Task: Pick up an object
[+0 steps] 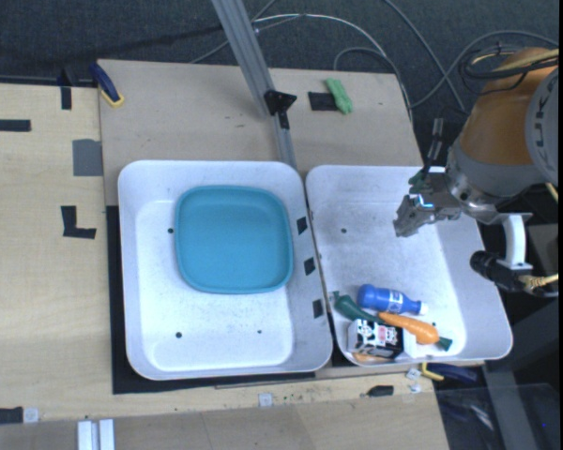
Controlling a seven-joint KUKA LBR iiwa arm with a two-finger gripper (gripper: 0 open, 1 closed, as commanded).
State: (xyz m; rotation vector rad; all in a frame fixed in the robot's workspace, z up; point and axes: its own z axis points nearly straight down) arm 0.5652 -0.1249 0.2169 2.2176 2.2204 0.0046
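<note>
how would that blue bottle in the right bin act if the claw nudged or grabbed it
The small blue plastic bottle lies on its side and looks round, so a nudge would probably roll it. Its smooth curved body may slip from a pinch. The orange carrot-shaped toy beside it, possibly touching, would likely shift too.

The table (pixel 38 251) looks like matt, pale wood board. Both white bins, the left bin (pixel 150 336) and the right bin (pixel 357 195), look like smooth plastic, speckled with dark flecks. The teal plate (pixel 233 238) in the left bin is smooth plastic with a soft sheen. The blue bottle (pixel 388 299) at the near right looks glossy.
</note>
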